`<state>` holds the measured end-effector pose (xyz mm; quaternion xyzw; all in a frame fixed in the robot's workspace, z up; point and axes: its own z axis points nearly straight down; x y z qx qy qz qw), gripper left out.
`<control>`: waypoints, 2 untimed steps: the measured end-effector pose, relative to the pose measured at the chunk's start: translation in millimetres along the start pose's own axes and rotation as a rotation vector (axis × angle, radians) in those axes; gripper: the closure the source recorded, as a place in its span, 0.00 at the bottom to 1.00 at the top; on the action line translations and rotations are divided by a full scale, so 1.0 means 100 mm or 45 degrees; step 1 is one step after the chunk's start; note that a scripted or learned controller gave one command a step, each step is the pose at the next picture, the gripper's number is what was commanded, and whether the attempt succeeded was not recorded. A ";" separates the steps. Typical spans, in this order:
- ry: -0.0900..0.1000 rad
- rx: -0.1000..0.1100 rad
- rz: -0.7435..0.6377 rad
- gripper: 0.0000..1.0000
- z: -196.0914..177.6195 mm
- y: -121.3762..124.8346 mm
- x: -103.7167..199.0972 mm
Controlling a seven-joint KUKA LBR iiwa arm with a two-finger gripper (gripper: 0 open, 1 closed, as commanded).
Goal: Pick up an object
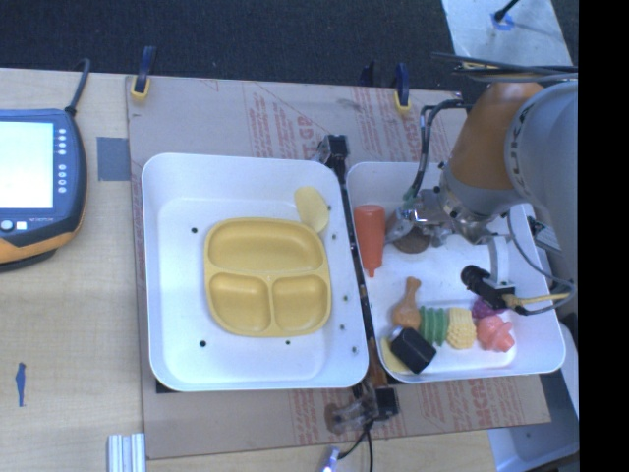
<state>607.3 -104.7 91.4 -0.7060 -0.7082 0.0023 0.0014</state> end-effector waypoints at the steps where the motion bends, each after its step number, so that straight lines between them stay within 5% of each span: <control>1: 0.002 -0.003 0.000 0.00 -0.01 0.49 0.01; 2: 0.001 -0.005 -0.005 1.00 -0.13 0.50 0.00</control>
